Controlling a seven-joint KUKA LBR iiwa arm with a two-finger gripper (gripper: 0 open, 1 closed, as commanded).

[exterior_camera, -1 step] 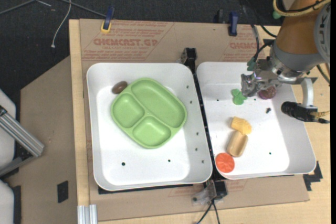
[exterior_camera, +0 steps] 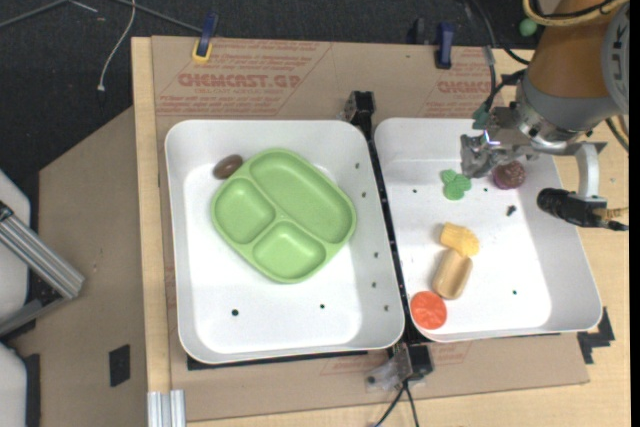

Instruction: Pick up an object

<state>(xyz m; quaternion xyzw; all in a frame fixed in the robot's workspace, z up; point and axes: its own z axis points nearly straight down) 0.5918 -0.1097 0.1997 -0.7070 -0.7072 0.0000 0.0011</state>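
Two bins meet; gripper beside rim.

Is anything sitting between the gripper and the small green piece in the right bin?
Nothing visible does. The gripper hangs just above the green piece, bare bin floor between them. The purple item lies off to the side.

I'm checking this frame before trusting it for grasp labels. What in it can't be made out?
- gripper: its fingers are small and blurred in the camera view, so their state and any contact with the green piece beside them are unclear.
- purple object: partly under the wrist; shape uncertain.
- brown object: too small to identify, at the edge of the green divided plate.
- arm: cut off by the right edge.
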